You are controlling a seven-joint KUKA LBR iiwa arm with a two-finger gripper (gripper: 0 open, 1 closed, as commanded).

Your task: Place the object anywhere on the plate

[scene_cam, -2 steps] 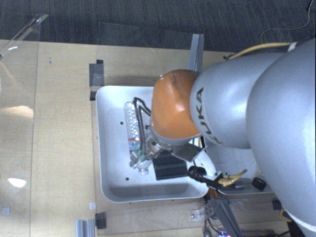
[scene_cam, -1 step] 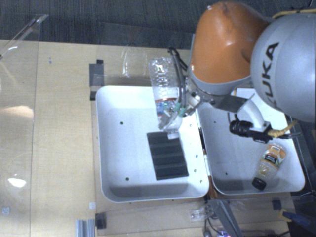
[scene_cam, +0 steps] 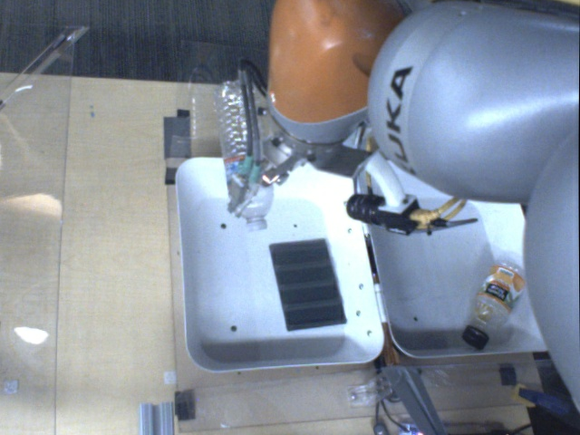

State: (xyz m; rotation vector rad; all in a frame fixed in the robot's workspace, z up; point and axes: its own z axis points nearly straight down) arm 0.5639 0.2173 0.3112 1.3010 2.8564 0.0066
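Observation:
A clear ribbed plastic bottle point(scene_cam: 237, 125) with a small coloured label hangs in the air over the back left corner of the left bin point(scene_cam: 204, 270), its neck pointing down. My gripper point(scene_cam: 249, 184) is shut on its lower part, just under the orange wrist band. The plate point(scene_cam: 308, 284) is a black ribbed rectangle lying flat on the floor of the left bin, in front of and to the right of the bottle. The arm's big grey link hides the back of the right bin.
A small bottle point(scene_cam: 494, 302) with an orange label and black cap lies in the right bin point(scene_cam: 426, 297) near its front. A black cable connector point(scene_cam: 376, 211) juts from the arm over the wall between the bins.

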